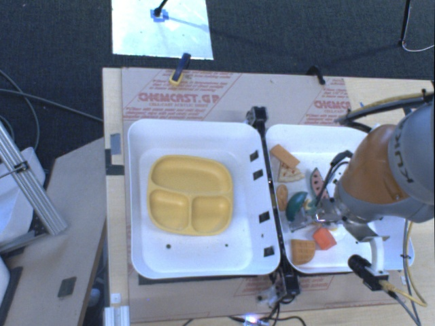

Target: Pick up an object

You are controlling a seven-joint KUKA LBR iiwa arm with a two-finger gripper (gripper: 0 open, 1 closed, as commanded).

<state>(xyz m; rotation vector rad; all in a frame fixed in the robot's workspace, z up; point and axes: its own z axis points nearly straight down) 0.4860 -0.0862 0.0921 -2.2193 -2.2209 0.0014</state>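
Note:
Several toy food pieces lie in the right bin (309,136). An orange wedge (284,157) and a pizza slice (291,174) are at the back left, with a watermelon slice (317,180) beside them. A small orange oval (282,197) and a teal-green piece (296,204) lie at mid-left. A red-orange block (324,238) and a tan piece (302,251) sit near the front. My gripper (314,214) is low in this bin, just right of the teal-green piece and above the red-orange block. The orange-banded wrist (370,165) hides the bin's right half.
The left bin (136,182) holds a yellow divided plate (191,194). A black clip-lined divider (266,182) runs between the two bins. The bench edge lies close behind the bins, with a cardboard sheet (224,94) under them.

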